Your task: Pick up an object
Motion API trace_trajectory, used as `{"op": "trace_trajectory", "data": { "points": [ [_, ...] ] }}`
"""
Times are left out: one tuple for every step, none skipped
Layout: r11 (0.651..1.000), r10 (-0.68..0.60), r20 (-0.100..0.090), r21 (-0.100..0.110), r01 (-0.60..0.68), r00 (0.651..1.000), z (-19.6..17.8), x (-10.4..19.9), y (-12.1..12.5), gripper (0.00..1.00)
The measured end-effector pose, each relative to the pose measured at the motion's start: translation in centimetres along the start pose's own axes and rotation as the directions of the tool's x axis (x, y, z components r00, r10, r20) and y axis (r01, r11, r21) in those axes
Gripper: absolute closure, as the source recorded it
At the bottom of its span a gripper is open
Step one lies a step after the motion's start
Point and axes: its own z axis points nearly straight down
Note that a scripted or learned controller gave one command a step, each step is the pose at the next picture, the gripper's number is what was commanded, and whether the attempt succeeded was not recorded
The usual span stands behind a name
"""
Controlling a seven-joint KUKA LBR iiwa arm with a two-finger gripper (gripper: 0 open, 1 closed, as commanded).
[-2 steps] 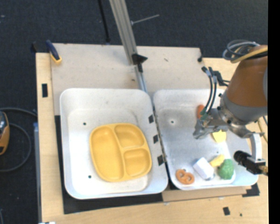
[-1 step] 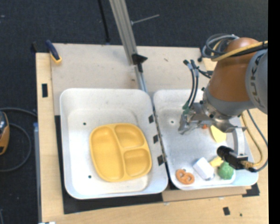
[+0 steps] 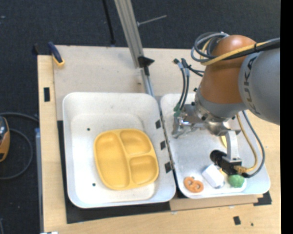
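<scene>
Here is the grey arm, orange band and all, reaching in from the right and hanging over the right bin. The pincer sits low over that bin's upper left part, close to the wall it shares with the left bin. Is it released or clenched? From this angle I cannot tell, and nothing shows in its grasp. The pickable things are clustered well away from it, along the right bin's near edge: an orange pretzel-shaped piece by the near left corner, a small white block just beside it to the right, and a green lump further right again, near the rim. Over in the left bin, a yellow divided plate lies flat with its three compartments facing up, towards the near right of that bin. Both bins rest side by side on the pale worktop, their inner walls touching.
</scene>
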Motion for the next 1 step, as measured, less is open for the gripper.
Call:
{"op": "trace_trajectory", "data": {
  "points": [
    [1.0,0.001,0.001,0.001,-0.001,1.0,0.55,4.16,1.16,1.0]
  ]
}}
